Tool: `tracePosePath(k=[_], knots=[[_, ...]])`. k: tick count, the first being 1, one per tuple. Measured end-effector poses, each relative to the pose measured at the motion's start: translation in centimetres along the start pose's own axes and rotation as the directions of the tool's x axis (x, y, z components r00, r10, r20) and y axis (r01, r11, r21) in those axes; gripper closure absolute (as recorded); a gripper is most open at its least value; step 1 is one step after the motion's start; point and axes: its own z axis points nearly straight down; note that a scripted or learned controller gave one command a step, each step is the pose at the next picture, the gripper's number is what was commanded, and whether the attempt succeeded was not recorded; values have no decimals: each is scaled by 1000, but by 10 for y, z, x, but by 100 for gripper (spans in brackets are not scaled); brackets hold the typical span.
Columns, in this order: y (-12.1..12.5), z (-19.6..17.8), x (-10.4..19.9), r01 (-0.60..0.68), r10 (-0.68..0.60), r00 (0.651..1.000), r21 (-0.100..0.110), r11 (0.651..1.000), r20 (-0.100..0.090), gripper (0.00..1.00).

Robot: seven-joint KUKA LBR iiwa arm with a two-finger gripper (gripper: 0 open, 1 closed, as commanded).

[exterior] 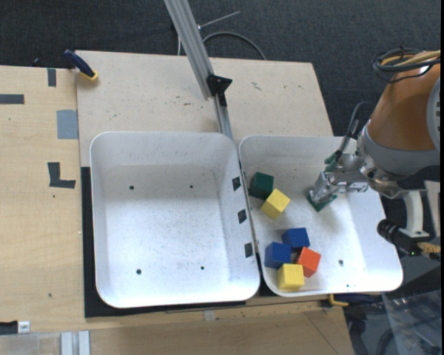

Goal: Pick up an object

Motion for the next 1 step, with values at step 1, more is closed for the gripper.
tracePosePath(k=[1], knots=[[1,-31,0,-1,1,1000,1,1000,0,100]])
